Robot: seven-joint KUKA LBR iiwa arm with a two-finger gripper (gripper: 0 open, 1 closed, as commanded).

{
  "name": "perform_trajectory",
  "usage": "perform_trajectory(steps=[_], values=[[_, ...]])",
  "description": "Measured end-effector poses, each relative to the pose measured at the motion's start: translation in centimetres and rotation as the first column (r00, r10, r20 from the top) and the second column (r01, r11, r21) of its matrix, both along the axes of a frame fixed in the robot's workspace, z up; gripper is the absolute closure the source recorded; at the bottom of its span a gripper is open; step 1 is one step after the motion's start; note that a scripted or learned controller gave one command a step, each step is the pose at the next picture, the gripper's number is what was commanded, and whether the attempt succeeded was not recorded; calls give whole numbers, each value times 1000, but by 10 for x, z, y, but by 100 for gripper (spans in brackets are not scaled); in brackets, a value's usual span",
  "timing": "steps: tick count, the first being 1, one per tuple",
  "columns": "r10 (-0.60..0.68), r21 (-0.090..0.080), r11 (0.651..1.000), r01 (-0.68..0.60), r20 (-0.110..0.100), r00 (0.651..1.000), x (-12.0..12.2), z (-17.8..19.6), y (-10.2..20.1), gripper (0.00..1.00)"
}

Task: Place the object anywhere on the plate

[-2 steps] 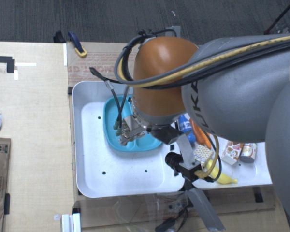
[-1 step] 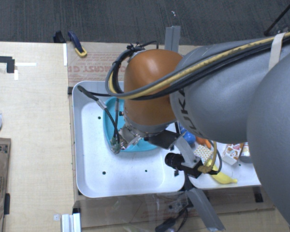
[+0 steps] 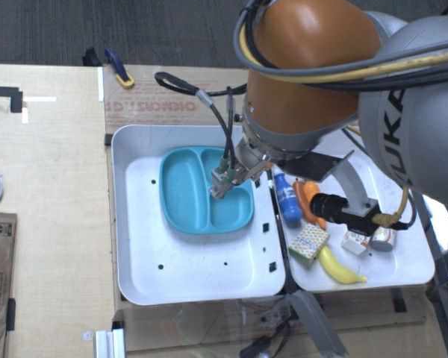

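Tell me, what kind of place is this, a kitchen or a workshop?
Most likely a robotics lab test bench, not a kitchen. A big grey and orange arm reaches over two white bins, one holding a blue plate, the other small test items such as a banana.

One fixed camera is looking down at a slant from above the tabletop (image 3: 45, 200), taking in both white bins (image 3: 134, 259), with the arm (image 3: 313, 66) looming large and close as it is reaching in from the right
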State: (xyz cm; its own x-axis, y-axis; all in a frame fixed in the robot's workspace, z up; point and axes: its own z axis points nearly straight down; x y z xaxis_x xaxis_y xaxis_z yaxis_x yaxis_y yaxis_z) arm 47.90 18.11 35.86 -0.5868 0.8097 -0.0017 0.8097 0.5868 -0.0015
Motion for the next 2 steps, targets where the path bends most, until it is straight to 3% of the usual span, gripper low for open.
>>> perform_trajectory(steps=[1,2], values=[[-34,-1,999,34,-3,999,-1,-87,-28,100],[-289,-2,957,289,-4,957,8,-98,-39,100]])
